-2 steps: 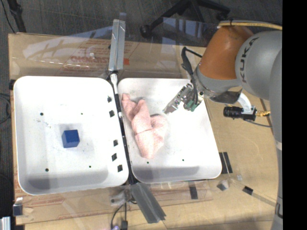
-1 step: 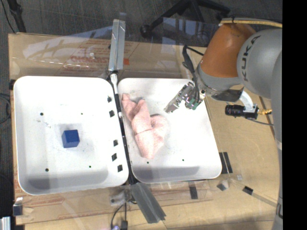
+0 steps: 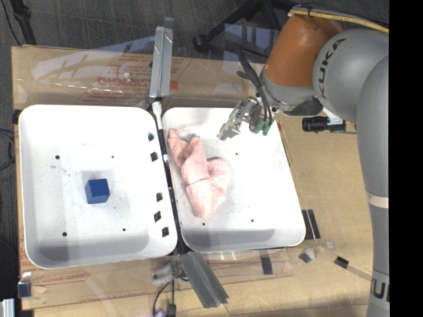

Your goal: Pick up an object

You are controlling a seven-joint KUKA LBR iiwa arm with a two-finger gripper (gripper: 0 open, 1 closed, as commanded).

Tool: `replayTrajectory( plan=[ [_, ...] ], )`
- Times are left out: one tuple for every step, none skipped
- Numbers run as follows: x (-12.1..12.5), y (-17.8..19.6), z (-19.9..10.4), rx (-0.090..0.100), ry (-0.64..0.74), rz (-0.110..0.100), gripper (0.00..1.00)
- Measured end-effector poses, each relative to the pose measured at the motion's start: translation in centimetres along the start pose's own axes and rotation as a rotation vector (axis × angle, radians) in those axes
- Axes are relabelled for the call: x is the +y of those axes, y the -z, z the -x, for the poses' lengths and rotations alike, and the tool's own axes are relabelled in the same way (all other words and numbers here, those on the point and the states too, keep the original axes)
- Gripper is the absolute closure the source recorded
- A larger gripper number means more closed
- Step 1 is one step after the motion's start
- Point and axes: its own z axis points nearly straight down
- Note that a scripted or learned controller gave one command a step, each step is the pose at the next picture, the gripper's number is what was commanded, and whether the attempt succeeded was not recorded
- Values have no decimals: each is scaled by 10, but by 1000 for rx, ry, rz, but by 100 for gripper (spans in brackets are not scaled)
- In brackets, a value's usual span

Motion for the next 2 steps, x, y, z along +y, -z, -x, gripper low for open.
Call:
replayTrajectory(
  plan=[
    [1, 9, 1, -1, 4, -1, 100],
    [1, 17, 2, -2, 7, -1, 100]
  ],
)
